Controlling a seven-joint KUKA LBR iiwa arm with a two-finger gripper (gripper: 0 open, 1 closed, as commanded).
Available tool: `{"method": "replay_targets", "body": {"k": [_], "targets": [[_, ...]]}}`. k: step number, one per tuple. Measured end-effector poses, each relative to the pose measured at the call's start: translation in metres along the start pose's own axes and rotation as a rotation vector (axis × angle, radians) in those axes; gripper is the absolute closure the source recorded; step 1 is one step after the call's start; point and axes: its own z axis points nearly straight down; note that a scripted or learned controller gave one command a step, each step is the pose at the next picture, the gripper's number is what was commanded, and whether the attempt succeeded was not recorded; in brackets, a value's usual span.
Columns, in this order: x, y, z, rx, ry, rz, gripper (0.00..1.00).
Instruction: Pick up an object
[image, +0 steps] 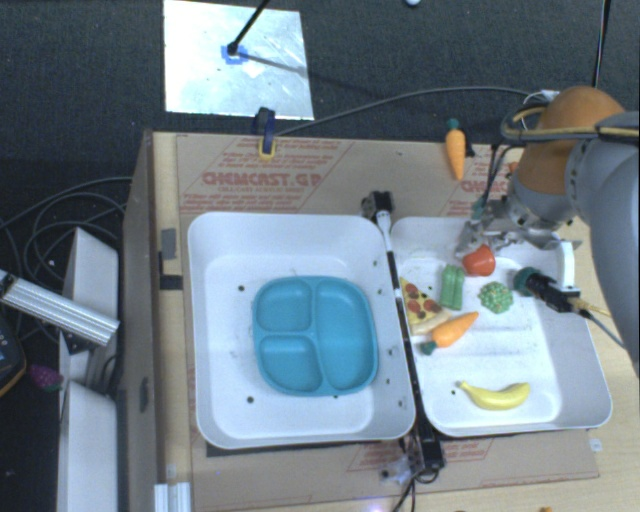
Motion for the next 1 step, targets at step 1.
{"method": "replay_targets", "body": {"k": [1], "targets": [[0.0658,-0.0233,-0.0713,0.007,0.005,0.001,1.00]]}}
